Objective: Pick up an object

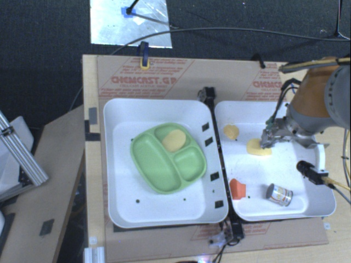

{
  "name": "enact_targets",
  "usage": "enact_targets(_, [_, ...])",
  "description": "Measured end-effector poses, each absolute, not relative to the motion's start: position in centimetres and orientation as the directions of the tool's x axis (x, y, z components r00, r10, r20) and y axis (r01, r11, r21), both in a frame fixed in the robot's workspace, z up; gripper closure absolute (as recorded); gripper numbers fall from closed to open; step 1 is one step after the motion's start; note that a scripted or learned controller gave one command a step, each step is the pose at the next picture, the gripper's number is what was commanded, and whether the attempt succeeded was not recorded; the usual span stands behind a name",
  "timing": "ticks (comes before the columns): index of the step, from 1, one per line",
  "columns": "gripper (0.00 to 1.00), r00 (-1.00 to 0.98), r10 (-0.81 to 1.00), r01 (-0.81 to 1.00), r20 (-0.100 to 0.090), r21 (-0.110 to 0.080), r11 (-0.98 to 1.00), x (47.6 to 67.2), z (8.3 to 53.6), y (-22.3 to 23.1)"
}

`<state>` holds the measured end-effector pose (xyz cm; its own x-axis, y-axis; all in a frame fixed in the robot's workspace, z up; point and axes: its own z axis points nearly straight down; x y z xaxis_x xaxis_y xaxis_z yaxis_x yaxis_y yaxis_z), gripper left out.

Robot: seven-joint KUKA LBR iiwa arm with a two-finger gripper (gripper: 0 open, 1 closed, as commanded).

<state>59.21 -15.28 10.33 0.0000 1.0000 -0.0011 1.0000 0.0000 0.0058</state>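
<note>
The gripper [267, 142] is low in the right bin [312, 114], its tip at the right edge of a flat yellow piece [258, 147]. The finger spacing cannot be told from this view, nor whether the tip touches the piece.

The yellow piece is pale, low and irregular in outline. It lies on the bin floor, near the middle of the right bin.

Right bin contents, four items:
- one flat yellow piece, at the gripper;
- one small rounded yellow lump [231, 131], up and to the left of the piece, apart from it;
- one orange block [237, 189], near the bin's left wall at the front;
- one small can [279, 194] on its side, silver with a dark end, right of the block.

Left bin [120, 201] contents:
- one green tray [159, 169] with three compartments;
- one yellow oval [175, 140], in the tray's upper compartment.

Two bins stand side by side, touching along a black divider [218, 163].
</note>
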Motion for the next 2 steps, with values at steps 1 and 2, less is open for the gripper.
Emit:
enact_targets(1, [1.0, -0.005, 1.0, 1.0, -0.001, 0.006, 0.005, 59.3, 15.6, -14.2])
enact_targets(2, [1.0, -0.004, 1.0, 1.0, -0.002, 0.007, 0.004, 60.0, 20.8, -15.2])
